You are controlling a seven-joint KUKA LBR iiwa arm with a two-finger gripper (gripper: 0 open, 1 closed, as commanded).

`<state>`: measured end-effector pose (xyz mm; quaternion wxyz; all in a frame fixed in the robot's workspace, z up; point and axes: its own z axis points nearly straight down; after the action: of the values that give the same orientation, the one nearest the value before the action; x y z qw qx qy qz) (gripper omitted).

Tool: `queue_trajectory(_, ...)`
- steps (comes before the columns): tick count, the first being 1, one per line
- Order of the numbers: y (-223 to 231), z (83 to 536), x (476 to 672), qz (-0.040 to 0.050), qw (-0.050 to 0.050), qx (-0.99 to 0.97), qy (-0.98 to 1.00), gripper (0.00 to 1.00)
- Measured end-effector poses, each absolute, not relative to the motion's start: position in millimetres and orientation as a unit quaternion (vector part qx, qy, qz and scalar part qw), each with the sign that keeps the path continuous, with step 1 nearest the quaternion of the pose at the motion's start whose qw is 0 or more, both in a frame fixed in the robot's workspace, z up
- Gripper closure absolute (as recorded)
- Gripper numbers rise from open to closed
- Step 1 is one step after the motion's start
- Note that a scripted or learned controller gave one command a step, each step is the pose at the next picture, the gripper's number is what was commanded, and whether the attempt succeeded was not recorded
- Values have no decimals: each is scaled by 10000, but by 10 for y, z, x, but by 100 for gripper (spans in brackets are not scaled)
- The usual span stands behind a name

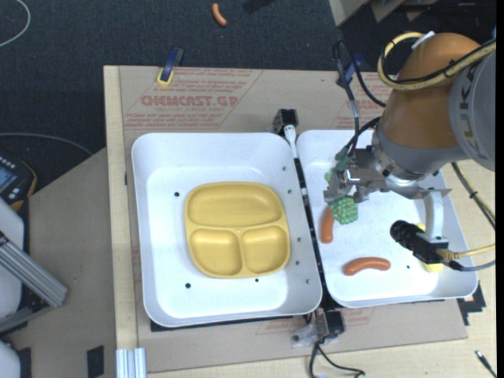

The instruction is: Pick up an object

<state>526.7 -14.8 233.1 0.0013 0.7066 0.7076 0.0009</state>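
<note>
My gripper [344,194] hangs over the left part of the right bin [441,290]. Directly under its tip is a small green knobbly object [344,210]; the two touch or nearly touch, and I cannot tell whether the object is gripped. Just left of and below the green object lies a short orange piece [327,227]. An orange-red sausage [366,265] rests nearer the bin's front edge.
The left bin [157,172] holds a yellow divided plate [236,228]. A black clamp [285,121] sits at the far end of the ridge between the bins. Off the bench, a small orange piece [219,13] lies on the dark floor.
</note>
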Motion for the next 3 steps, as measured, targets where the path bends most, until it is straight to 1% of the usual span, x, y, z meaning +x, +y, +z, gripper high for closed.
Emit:
queue_trajectory(1,-111,2238,5289,-9,-9,7070,7072,100)
queue_trajectory(2,-112,2248,5313,1,3,7069,7073,100)
queue_trajectory(3,-270,2320,5337,4,12,7075,7067,100)
